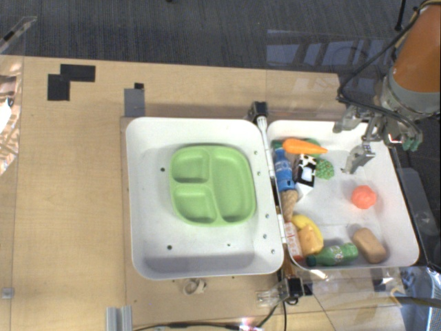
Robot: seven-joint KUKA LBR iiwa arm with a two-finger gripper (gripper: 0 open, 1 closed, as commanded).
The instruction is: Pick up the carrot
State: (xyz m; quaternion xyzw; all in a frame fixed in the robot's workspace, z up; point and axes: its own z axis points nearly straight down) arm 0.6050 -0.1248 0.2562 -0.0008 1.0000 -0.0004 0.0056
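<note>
The carrot (pixel 303 145), orange with a green tip, lies on its side at the far left corner of the right bin (pixel 393 205). My gripper (pixel 351 142) hangs over the far middle of that bin, a short way to the right of the carrot and apart from it. Its fingers (pixel 358 158) stand open with nothing between them. The orange-banded arm (pixel 420 47) comes in from the upper right.
Near the carrot are a green knobbly item (pixel 324 169), a black-and-white item (pixel 306 171) and a blue bottle (pixel 281 167). Further forward lie an orange ball (pixel 364 197), a brown loaf (pixel 369 245), a green bottle (pixel 334 255) and a yellow item (pixel 308 233). A green divided plate (pixel 210 185) sits in the left bin (pixel 148 240).
</note>
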